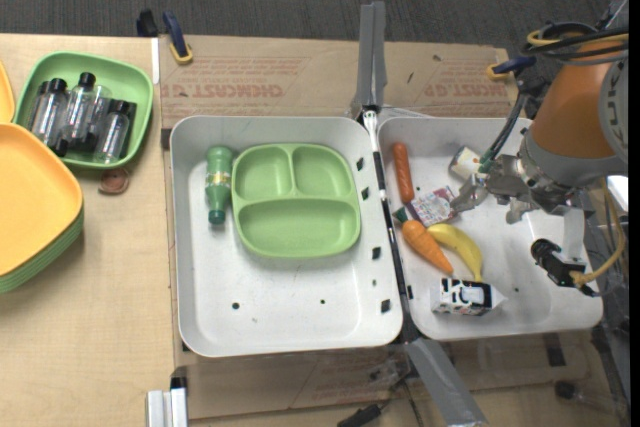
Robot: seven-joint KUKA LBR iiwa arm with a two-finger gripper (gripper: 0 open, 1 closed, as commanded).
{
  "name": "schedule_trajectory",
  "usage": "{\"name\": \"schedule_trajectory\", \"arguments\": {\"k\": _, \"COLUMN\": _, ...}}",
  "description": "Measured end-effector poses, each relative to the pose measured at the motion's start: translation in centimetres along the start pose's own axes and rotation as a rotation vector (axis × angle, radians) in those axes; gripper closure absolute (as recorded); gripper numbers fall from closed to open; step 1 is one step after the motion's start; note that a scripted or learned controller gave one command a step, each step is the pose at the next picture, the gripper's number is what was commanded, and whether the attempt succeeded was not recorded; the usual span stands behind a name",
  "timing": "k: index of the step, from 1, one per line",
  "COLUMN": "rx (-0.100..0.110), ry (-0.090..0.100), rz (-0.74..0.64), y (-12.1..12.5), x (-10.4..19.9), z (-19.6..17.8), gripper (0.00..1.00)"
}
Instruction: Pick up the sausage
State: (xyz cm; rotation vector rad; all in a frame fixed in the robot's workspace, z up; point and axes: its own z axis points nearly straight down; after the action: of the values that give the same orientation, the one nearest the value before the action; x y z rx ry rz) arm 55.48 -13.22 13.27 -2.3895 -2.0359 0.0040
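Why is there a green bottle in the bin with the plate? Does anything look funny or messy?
Nothing looks spilled or broken. The green bottle lies on its side beside the green plate in the left bin. In the right bin, the sausage, carrot and banana lie jumbled close together.

"CHEMCST" upside down on cardboard [300, 87]

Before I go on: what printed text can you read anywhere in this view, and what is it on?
"CHEMCAST GP", red, upside down: cardboard sheet behind the bins, printed again further right.
Small packet in the right bin: print too blurred to read.
Black-and-white toy car: markings unreadable.
Bottles in the green tray: labels too small.
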Motion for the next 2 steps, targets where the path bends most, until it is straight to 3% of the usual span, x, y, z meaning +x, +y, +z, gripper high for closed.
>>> {"name": "schedule_trajectory", "arguments": {"k": 1, "rx": 0.001, "ry": 0.001, "rz": -0.173, "y": -7.10, "x": 1.72, "z": 4.28, "gripper": 0.00}}
{"name": "schedule_trajectory", "arguments": {"k": 2, "rx": 0.002, "ry": 0.000, "rz": -0.166, "y": -7.09, "x": 1.56, "z": 3.45, "gripper": 1.00}}
